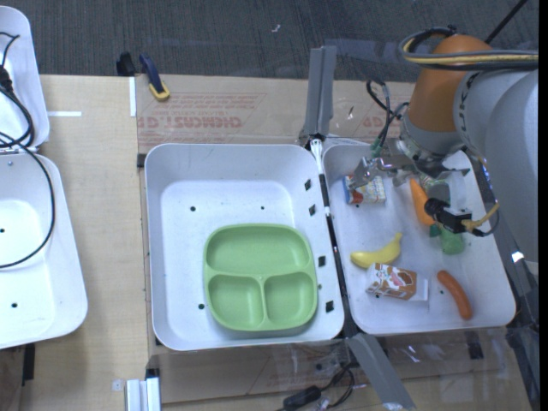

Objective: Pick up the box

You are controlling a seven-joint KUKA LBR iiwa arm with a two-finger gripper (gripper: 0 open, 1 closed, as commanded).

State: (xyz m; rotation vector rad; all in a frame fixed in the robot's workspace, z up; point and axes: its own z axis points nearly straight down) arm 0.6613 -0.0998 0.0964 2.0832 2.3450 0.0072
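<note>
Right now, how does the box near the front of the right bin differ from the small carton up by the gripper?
The box is brown and white, lying flat near the front of the right bin, below the banana. The small carton is mostly white with red and blue marks, and looks smaller. It sits near the back, right beside the gripper, while the box lies apart from it. Both lie in the same bin.

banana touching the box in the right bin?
Apart. The camera view shows a strip of white bin floor between the banana and the box below it.
</note>
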